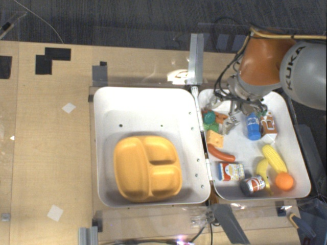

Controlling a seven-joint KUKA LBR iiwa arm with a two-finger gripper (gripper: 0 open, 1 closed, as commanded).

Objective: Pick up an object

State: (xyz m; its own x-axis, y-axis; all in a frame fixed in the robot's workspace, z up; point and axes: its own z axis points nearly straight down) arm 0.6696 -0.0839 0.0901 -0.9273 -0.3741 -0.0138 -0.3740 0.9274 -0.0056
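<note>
Several small items crowd the right bin (296, 152); nearest the end effector (236, 117) are a cheese wedge (216, 139) and a hotdog (220, 153), long axis running upper left to lower right. Whether the end effector is open, I cannot tell. Crowding risks a glancing miss or a double grab.

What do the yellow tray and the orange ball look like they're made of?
The yellow tray looks like moulded plastic: smooth, rounded compartments with a soft sheen. The orange ball is probably plastic toy fruit, going by its even colour and smooth surface, though real fruit can't be ruled out.
</note>
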